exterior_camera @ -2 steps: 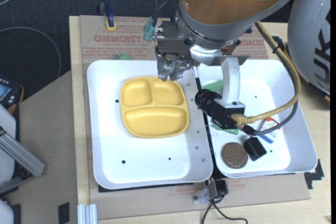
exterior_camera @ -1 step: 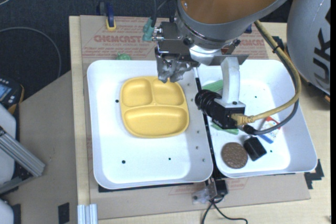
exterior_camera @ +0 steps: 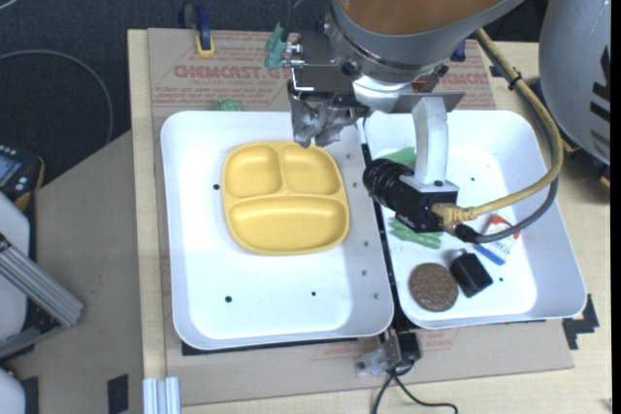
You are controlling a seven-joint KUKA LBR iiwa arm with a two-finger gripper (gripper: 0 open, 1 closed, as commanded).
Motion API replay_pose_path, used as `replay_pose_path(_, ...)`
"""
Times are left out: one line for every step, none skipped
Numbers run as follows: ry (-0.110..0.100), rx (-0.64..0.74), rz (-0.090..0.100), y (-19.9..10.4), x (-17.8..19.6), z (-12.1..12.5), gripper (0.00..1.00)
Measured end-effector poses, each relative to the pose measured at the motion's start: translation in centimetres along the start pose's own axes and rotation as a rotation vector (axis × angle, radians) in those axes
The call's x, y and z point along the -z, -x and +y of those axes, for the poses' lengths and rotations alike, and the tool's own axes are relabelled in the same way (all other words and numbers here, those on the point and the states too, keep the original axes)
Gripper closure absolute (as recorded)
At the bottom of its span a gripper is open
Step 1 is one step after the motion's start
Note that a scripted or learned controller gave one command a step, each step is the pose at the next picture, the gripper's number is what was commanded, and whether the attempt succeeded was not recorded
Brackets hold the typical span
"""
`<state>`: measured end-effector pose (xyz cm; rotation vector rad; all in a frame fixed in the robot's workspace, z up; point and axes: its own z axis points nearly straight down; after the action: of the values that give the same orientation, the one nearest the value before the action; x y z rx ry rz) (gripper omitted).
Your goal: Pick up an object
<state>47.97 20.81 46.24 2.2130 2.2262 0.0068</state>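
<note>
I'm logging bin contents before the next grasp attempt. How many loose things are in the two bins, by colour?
Yellow: 1, divided plate
Brown: 1, round disc
Black: 1, small block
Green: 1, partly hidden piece
Red, white and blue: 1, partly hidden piece
Total: 5

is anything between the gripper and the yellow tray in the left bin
Nothing visible. The gripper sits right at the far edge of the yellow divided tray, with bare bin floor around the tray.
</note>
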Motion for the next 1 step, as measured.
replay_pose_path(0.002, 0.002, 0.001, -0.09, 1.04, 0.03, 1.00)
